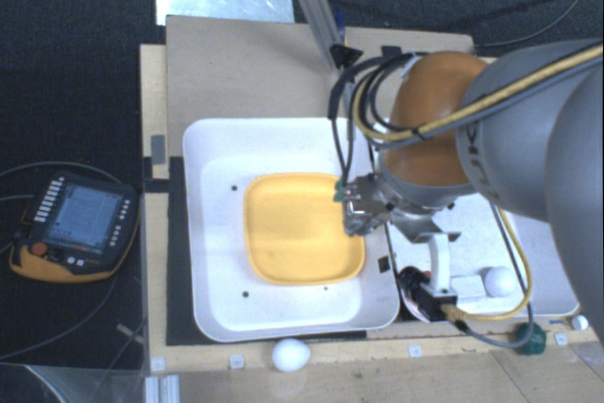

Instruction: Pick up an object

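Looking down on the bench [236, 61], we take the left white bin [212, 231] as our landmark and work from the biggest thing to the smallest. Our grey arm [538, 137] with its orange band [429, 127] reaches in from the right of that bin and hangs over the bin's right rim, black and yellow cables looping around the wrist. Inside the bin, lying flat and slightly right of its middle, we see a yellow tray [297, 231], the largest loose object on hand. Well to the left of the bin, off the bench, sits the teach pendant [75, 222] on the dark floor. Our gripper [357, 208] is at the tray's right edge, just above the bin's right side; we cannot tell how it is set. Just below the bin's lower rim a small white ball [291, 355] rests on the bench edge.
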You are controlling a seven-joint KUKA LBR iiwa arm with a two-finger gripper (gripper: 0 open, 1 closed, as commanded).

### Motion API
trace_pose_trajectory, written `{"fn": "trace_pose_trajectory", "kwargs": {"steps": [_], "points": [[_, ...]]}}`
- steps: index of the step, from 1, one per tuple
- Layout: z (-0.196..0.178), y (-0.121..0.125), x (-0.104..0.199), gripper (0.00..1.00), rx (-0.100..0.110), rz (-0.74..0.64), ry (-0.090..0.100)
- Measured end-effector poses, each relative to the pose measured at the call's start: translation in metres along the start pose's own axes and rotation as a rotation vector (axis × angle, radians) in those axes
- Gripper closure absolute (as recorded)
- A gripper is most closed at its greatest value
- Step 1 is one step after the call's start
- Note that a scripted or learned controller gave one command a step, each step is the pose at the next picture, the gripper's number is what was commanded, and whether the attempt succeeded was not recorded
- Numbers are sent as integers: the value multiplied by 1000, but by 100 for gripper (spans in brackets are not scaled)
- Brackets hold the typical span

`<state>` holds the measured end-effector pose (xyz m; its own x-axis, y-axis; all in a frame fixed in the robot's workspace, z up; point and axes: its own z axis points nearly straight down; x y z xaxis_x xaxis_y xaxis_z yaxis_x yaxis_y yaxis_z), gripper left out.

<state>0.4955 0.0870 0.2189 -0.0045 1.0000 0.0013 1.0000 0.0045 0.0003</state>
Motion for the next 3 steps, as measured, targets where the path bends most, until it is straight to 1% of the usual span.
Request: {"fn": "trace_pose_trajectory", "kwargs": {"steps": [1, 2, 3], "points": [[-3, 4, 10, 100, 0, 3, -1], [-11, 4, 4, 100, 0, 4, -1], [-11, 4, 4, 0, 0, 4, -1]]}}
